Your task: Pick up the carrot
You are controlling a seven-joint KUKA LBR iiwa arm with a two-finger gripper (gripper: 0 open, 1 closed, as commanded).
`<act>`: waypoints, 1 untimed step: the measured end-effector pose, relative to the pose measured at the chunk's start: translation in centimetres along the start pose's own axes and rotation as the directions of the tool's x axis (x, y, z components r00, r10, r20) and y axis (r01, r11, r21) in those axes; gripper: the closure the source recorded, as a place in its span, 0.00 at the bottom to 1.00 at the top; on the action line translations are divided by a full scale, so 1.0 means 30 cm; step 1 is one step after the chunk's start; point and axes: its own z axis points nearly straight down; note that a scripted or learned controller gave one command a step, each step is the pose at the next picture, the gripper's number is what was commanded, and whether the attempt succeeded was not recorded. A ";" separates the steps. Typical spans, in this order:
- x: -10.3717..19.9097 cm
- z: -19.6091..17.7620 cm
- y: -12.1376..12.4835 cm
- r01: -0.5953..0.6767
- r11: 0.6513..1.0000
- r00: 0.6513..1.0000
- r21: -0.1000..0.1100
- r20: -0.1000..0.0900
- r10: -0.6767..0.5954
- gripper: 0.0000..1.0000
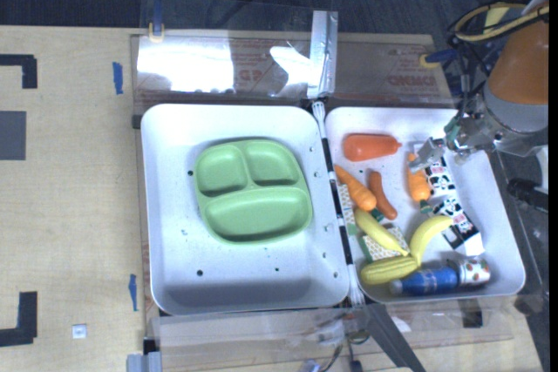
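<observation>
Carrot (356,189) beside sausage (381,193), banana (380,232).

Wooden bench (70,187), two white bins (166,135)

Faint reddish lettering, seemingly upside down, marks the brown cardboard strip (397,74) along the back edge of the bench behind the right bin; it is too blurred to read.

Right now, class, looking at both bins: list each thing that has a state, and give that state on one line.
Green plate: upright, lying in the left bin.
Carrot: lying flat in the right bin, not held.
Bananas: lying flat, overlapping.
Blue bottle: on its side.
Gripper: low over the right bin, beside a small orange toy.
</observation>
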 end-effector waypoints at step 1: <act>-0.036 0.158 0.025 0.193 0.981 0.981 -0.024 0.020 -0.193 0.00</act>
